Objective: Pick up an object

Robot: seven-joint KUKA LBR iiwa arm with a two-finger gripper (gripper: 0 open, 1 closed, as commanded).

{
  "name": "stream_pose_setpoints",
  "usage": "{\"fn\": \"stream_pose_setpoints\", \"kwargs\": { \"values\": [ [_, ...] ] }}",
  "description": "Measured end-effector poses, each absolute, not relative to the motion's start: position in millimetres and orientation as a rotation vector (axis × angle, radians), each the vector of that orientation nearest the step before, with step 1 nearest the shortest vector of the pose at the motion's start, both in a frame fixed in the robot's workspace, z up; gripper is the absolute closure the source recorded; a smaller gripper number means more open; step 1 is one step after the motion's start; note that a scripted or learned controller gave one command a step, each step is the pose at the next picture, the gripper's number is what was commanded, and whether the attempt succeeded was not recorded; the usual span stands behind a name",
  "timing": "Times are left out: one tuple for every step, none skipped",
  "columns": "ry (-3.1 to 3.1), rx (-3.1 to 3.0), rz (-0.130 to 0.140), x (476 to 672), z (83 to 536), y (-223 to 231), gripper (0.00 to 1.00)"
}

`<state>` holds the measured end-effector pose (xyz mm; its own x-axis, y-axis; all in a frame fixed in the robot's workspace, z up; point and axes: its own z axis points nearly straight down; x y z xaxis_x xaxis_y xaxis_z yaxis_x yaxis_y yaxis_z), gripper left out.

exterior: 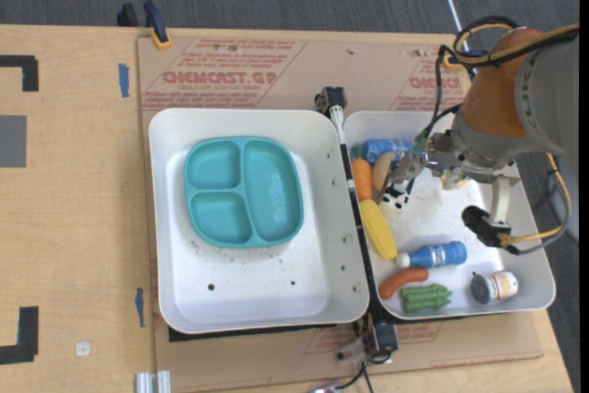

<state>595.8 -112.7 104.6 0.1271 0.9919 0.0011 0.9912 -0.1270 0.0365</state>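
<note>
Because the gripper (405, 168) hung low over the upper left part of the right bin (538, 239), the step in hand read as a descent onto one of the small things crowded there. Whether its jaws stood apart or together could not be told from the camera view, and nothing showed clamped between them.

The likeliest target was the black-and-white toy (397, 193), which lay just below the gripper and just right of the corn cob (377, 228). To take it cleanly, I judged, the arm should centre over the toy and come straight down, keeping off the corn cob and the carrot (363, 179) so neither gets nudged or pinched along with it.

Counted from the corn cob: one carrot touching its upper end, one blue packet (382, 149) above that, one blue bottle (438, 255) to its lower right, one red sausage (403, 282) below it, one green toy (424, 296) just under the sausage, and one small jar (493, 287) further right. Well left of the cob sat one teal divided plate (245, 191) in the left bin (175, 290); two bins in all
</note>
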Motion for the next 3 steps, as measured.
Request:
{"fn": "stream_pose_setpoints", "kwargs": {
  "values": [
    [2.062, 2.334, 0.039, 595.8, 104.6, -112.7, 0.00],
    [2.037, 2.358, 0.039, 595.6, 104.5, -112.3, 0.00],
    [2.065, 2.331, 0.039, 595.7, 104.5, -112.8, 0.00]
  ]
}}
